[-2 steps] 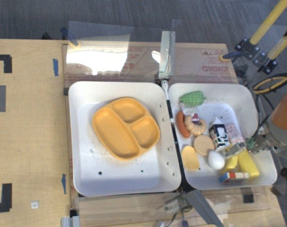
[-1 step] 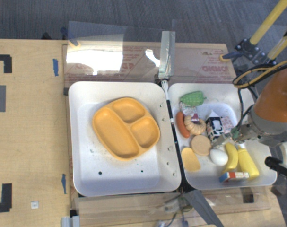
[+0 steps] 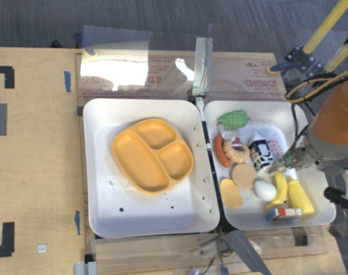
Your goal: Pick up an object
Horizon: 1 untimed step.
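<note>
The gripper [image 3: 288, 160] hangs over the right bin [image 3: 302, 114] at its right side, close above a yellow bottle [image 3: 298, 195] and a banana [image 3: 280, 189], but its fingers are too small and dark against the clutter to tell whether they are spread or pressed together, and nothing can be seen pinched between them. Behind it the arm [image 3: 334, 122], grey with one orange band, comes in from the right. Counting outward in that bin: one yellow bottle with a white neck lying lengthwise, one short banana just to its left, one white egg [image 3: 265, 190] touching the banana, one small red and blue tube [image 3: 284, 212] at the bottle's lower end, one black and white packet [image 3: 260, 153], one round tan biscuit [image 3: 243, 176], one orange wedge [image 3: 231, 195], one curled shrimp [image 3: 236, 149], one red sausage [image 3: 221, 150] along the left wall and one bumpy green vegetable [image 3: 233, 119] at the top. The left bin [image 3: 105, 211] holds a single orange plate [image 3: 153, 154] with three compartments, set near its middle. The two white bins sit side by side on a cardboard sheet [image 3: 139, 73] under glossy plastic, on a light wooden bench [image 3: 33, 153] marked with black and blue tape; dark grey carpet [image 3: 162, 7] lies beyond, and a yellow pole [image 3: 333, 16] slants across the upper right corner.
</note>
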### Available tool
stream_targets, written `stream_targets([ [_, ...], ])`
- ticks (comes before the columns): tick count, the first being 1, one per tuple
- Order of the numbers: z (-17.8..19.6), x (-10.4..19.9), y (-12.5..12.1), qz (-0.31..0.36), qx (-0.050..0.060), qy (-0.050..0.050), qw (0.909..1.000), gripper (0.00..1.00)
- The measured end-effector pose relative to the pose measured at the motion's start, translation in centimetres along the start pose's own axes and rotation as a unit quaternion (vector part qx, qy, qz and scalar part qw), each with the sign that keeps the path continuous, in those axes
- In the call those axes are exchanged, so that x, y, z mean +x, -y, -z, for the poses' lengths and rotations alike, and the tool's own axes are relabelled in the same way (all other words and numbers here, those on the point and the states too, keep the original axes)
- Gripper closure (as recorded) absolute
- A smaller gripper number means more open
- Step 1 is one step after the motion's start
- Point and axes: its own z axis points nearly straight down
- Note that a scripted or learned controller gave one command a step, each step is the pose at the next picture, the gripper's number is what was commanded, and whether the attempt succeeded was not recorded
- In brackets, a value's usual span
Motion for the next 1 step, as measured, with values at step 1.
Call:
stream_targets([
  [1,11.4,5.65,-2.95,-0.059,0.003,-0.003,0.9982,1.0],
])
